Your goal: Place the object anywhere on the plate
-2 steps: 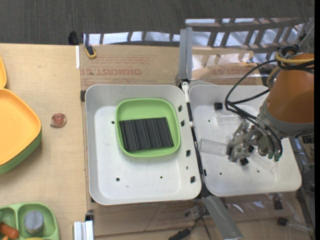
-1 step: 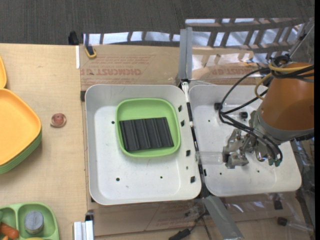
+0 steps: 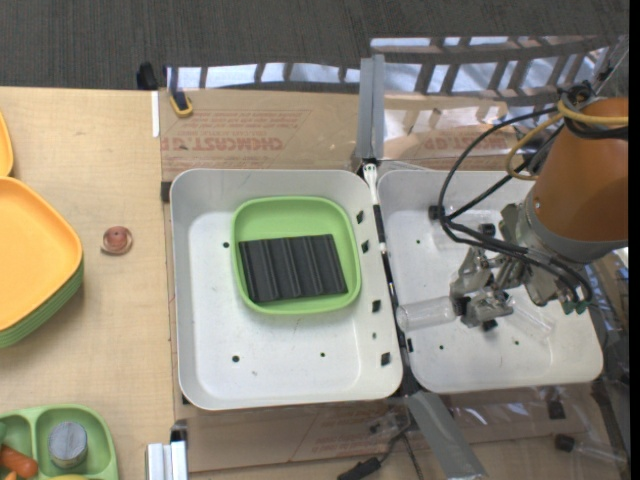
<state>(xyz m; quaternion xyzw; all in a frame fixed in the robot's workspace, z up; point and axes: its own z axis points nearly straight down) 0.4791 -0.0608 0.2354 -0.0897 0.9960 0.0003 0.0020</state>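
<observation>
While the grey arm (image 3: 590,183) with its orange band reaches in from the right edge of the tabletop, its wrist is bent downward over the right bin (image 3: 560,363), with black cables looping across the bin's far half. The end effector (image 3: 482,308) hangs low above the bin floor, near the bin's left wall and about midway between its near and far edges. A clear, glassy-looking object (image 3: 425,315) lies on the bin floor just beside the end effector, toward the left wall; whether the fingers are spread or closed, and whether they grip it, I cannot tell, since the metal parts and cables blur together there.

A green plate (image 3: 295,218), squarish with rounded corners and a raised rim, sits in the far half of the left bin (image 3: 280,378). A dark ribbed rectangular object (image 3: 293,268) lies flat on the plate, covering most of its near part.

Behind the bins a brown cardboard sheet (image 3: 250,138) carries red printed writing, seen reversed and not clearly readable. On the bare wooden tabletop (image 3: 100,328) left of the bins rest stacked orange plates (image 3: 30,258) at the left edge, a small reddish round piece (image 3: 117,239) beside them, and a green compartment tray (image 3: 60,443) at the near left corner.
</observation>
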